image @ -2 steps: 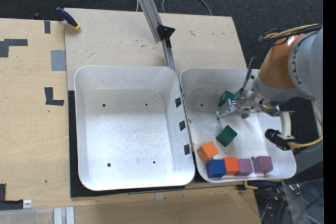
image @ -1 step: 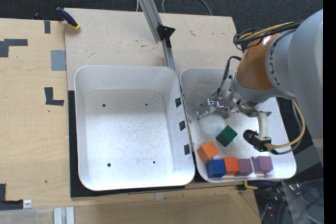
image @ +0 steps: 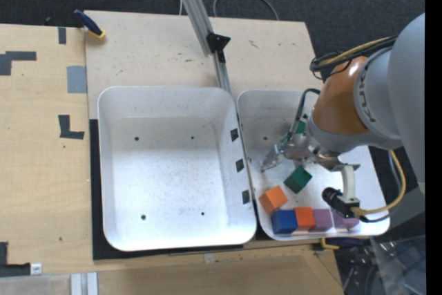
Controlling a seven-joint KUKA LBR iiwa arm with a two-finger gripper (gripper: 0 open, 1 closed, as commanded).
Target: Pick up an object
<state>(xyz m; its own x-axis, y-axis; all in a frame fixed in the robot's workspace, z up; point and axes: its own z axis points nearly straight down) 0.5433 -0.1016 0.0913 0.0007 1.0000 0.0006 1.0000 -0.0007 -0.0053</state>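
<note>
My gripper (image: 284,154) is low inside the right bin (image: 254,122), near its middle, with the grey and orange arm reaching in from the right. A dark green block (image: 298,180) lies tilted just below and to the right of the gripper, very close to it. Whether the two touch is unclear. An orange block (image: 273,198) sits a little further toward the front left. Along the bin's front wall runs a row of blocks: blue (image: 284,221), orange (image: 304,218), purple (image: 322,219) and a pinkish one (image: 345,222), partly behind the arm's black fitting.
The left bin (image: 110,148) stands beside the right one, sharing a wall with black clips. A slanted metal pole (image: 197,7) crosses the bench behind the bins. Cables loop at the arm's right side.
</note>
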